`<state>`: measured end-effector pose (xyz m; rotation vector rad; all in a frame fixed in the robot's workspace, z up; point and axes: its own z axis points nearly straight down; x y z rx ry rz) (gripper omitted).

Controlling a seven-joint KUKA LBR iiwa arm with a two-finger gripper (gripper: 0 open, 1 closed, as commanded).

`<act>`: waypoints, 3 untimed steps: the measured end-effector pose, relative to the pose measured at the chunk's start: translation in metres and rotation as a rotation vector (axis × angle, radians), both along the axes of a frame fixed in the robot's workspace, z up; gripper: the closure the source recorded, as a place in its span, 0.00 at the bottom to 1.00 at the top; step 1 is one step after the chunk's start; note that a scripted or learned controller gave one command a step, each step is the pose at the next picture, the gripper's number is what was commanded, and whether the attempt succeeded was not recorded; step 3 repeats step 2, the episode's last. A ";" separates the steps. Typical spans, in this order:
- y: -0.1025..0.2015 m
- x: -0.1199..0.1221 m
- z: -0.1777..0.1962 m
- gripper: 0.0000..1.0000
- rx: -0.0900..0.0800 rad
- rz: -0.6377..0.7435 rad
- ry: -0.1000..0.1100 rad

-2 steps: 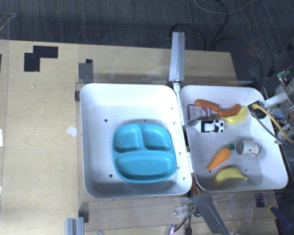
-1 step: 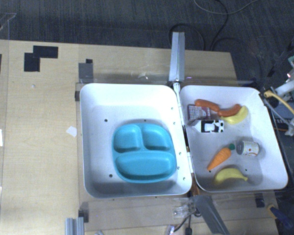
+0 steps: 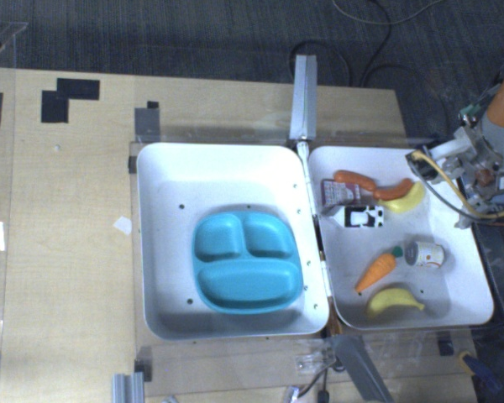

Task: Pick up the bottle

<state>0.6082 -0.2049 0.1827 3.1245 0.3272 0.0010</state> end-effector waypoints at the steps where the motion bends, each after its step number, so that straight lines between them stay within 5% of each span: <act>1: 0.001 0.054 -0.096 0.00 0.000 0.068 0.001; 2: 0.001 0.054 0.057 0.00 -0.001 0.017 -0.007; 3: 0.001 0.054 0.057 0.00 -0.001 0.017 -0.007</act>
